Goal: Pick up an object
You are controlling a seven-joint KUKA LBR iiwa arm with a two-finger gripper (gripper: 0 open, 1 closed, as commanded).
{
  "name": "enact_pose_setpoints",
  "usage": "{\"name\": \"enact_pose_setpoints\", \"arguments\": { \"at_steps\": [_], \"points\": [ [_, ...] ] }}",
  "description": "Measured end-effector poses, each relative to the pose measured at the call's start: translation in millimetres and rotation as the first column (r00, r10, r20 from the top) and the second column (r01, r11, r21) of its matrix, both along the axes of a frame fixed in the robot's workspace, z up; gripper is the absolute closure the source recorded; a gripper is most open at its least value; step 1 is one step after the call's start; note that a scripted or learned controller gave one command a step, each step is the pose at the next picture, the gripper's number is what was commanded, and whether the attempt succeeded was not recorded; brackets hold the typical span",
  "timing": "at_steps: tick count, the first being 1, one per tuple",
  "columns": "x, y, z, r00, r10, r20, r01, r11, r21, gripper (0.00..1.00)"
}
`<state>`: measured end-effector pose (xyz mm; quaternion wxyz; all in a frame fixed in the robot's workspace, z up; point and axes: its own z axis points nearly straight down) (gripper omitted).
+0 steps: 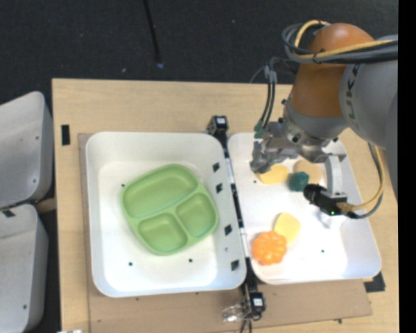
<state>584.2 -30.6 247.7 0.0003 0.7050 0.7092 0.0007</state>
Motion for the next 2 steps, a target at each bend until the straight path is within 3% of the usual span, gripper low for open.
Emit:
{"name": "enact_pose_setpoints", "arguments": {
  "at_steps": [2],
  "points": [
    [22,109,13,1.0,0.002,0.001,-0.002,1.0,0.001,1.0]
  ]
}}
